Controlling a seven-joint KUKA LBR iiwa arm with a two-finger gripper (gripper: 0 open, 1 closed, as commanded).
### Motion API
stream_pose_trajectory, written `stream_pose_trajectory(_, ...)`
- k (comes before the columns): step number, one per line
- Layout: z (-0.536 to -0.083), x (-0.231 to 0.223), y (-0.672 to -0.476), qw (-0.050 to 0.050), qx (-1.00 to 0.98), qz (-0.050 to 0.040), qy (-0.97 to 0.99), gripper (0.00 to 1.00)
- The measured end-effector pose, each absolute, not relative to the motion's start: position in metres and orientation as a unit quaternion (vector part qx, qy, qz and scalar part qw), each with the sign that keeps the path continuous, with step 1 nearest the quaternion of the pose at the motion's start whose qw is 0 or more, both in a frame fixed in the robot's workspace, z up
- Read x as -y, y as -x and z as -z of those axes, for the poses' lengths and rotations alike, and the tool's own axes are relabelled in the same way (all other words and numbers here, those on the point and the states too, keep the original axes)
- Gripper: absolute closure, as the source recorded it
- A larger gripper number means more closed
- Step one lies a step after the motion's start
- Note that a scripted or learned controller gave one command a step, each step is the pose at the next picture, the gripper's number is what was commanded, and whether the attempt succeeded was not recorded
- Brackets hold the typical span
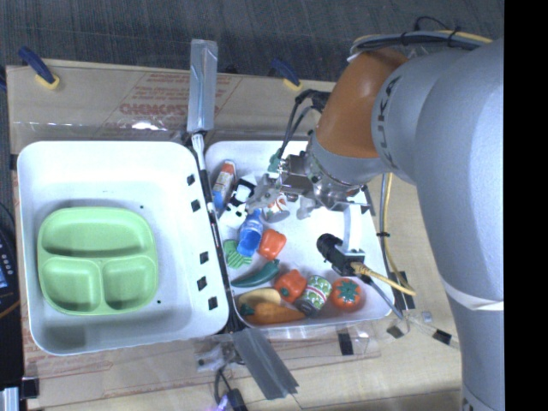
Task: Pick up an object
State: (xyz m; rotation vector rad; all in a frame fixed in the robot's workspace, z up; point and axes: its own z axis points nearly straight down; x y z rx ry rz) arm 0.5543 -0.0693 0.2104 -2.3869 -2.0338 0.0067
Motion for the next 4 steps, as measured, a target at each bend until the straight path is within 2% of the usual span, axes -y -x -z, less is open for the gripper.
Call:
stream_pose_trajectory(1,-0.209,0.109,-0.559,0.001,0.637,-0.0011,0.771,0.00)
stream_pose_trajectory(2,-0.191,0.076,-0.570,0.003,0.692,-0.0018,0.722,0.00)
stream_pose_trajectory(3,-0.191,0.076,-0.570,0.003,0.692,-0.0018,0.722,0.00)
stream_pose_trajectory(4,-0.239,0.035,-0.579,0.001,0.675,-0.0007,0.738,0.00)
